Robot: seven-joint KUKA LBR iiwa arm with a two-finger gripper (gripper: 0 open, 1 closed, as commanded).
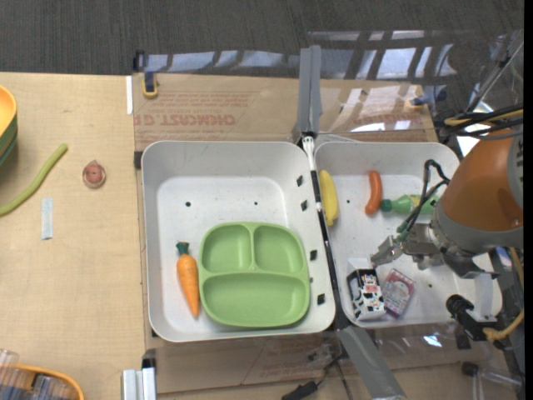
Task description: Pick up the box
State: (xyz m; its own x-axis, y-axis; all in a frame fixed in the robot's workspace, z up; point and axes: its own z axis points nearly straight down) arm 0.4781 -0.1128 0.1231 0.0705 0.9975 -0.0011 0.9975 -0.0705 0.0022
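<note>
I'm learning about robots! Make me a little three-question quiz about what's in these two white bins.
1. True or false: the carrot lies on the green plate.
2. Which bin holds the box: A, the left bin, or B, the right bin?
3. Fill in: the banana lies along the right bin's ____ wall.

Key:
1. False. It lies on the bin floor, left of the plate.
2. B, near the front wall, beside a pink packet.
3. Left.
</note>
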